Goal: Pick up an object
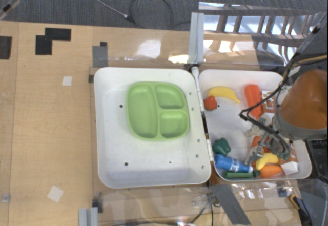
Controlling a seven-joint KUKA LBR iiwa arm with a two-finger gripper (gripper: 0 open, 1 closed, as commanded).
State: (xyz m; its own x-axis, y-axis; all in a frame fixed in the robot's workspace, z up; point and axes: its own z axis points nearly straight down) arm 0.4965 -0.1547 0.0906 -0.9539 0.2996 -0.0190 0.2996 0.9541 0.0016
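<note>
My gripper [260,149] hangs low over the front right part of the right bin [233,117], under the grey arm with its orange band [306,101]. Just below it lie a small yellow piece [267,161] and an orange piece [271,170]. To its left a blue bottle [229,163] lies beside a dark green stick [239,174] and a green lump [222,145]. Farther back sit a yellow banana [224,93], an orange cylinder [252,98] and a small red piece [210,102]. The arm hides whatever lies beneath it.
The left bin [113,168] holds a light green divided plate [157,110]. A white block [289,167] sits in the right bin's front right corner. A metal rack [256,25] stands behind the right bin. Black cables [256,112] loop off the wrist.
</note>
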